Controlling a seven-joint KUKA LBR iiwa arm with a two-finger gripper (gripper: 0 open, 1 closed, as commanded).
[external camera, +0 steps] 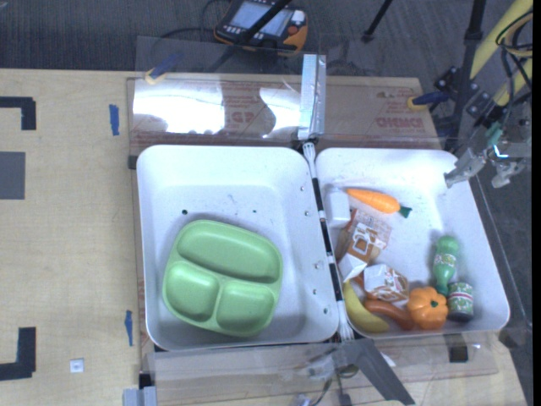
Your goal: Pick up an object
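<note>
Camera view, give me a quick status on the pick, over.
End effector over right bin's far right rim, holding nothing visible. Carrot, green bottle, banana untouched in right bin. Green divided plate in left bin. Nothing blocking.

The pale wooden tabletop (68, 227) bears two white bins: the left bin (161, 193) and, touching its right side, the right bin (482, 252).

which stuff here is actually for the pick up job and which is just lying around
For the job:
- gripper, at the right bin's far right edge
- right bin items: carrot, snack packet, green bottle, small can, orange pumpkin, banana
- green divided plate in the left bin

Lying about:
- handheld controller beyond the bench
- blue tape marks
</note>
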